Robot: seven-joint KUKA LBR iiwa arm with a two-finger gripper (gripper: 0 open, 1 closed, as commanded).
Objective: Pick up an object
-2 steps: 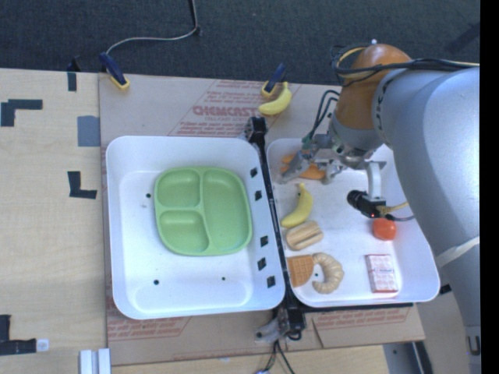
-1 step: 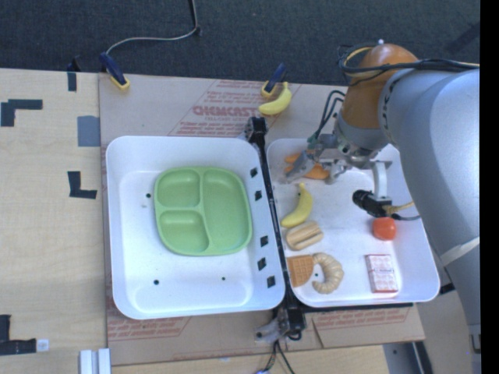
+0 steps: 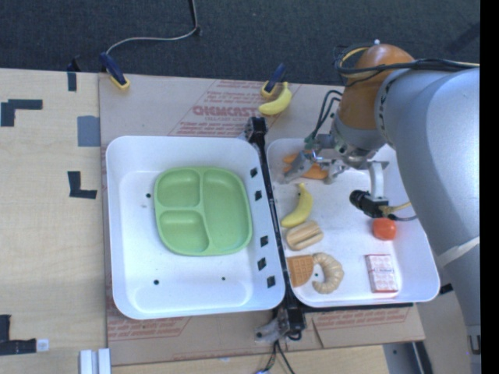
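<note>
My gripper (image 3: 312,162) is low in the far left corner of the right bin (image 3: 413,244), right over an orange piece (image 3: 315,173) that it partly hides. Whether it grips that piece is unclear. Just in front of it lies a yellow banana (image 3: 299,206), then a hot dog bun (image 3: 304,235). Nearer the front edge are a square waffle (image 3: 299,269) and a curled croissant (image 3: 327,273). A red tomato (image 3: 383,228) and a pink box (image 3: 381,273) lie on the bin's right side.
The left bin (image 3: 129,209) holds a green divided plate (image 3: 203,210). A black divider (image 3: 265,209) runs between the bins. A yellow clamp (image 3: 274,100) and a blue-yellow clamp (image 3: 115,72) sit on the cardboard behind the bins. The grey arm (image 3: 437,146) overhangs the right side.
</note>
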